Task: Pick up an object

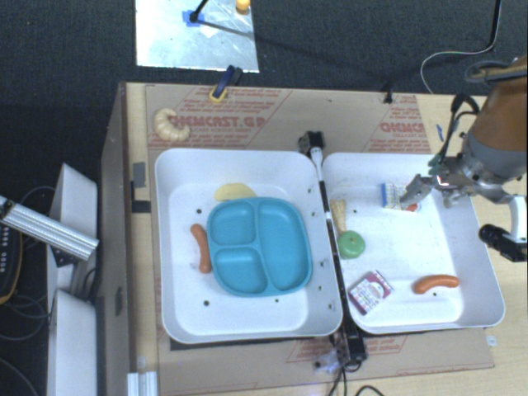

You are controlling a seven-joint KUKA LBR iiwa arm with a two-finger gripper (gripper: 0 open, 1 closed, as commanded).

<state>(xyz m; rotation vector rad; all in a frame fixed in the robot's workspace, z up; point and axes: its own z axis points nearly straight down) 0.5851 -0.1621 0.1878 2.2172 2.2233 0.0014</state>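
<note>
Over the right bin (pixel 483 299), near its far right corner, the tool (pixel 410 195) hung at the end of the grey arm (pixel 495 147), which came in across that bin's right rim. Whether the tool was open or shut could not be told, and nothing could be made out in its grasp; a small blue-and-white item (pixel 390 194) with a red bit beside it lay on the bin floor just at the tool's tip.

The right bin's floor had a wide bare stretch in its middle and right half. A green round object (pixel 351 244) sat close to this bin's left wall, with a pale stick-like piece (pixel 338 214) just beyond it along the same wall. A maroon-and-white packet (pixel 370 291) lay tilted toward the near left corner, and an orange sausage-shaped toy (pixel 435 284) lay near the front rim, well apart from the tool. It was long, smooth and rounded at both ends, lying almost level with the front rim.

Left of the right bin, touching it along a dark divider, stood the left bin (pixel 177 246). A blue divided plate (pixel 258 246) took most of its floor, with a second orange sausage (pixel 201 248) just at the plate's left and a yellow piece (pixel 235 191) at its far edge. The worktop (pixel 272 114) showed beyond both bins.
</note>
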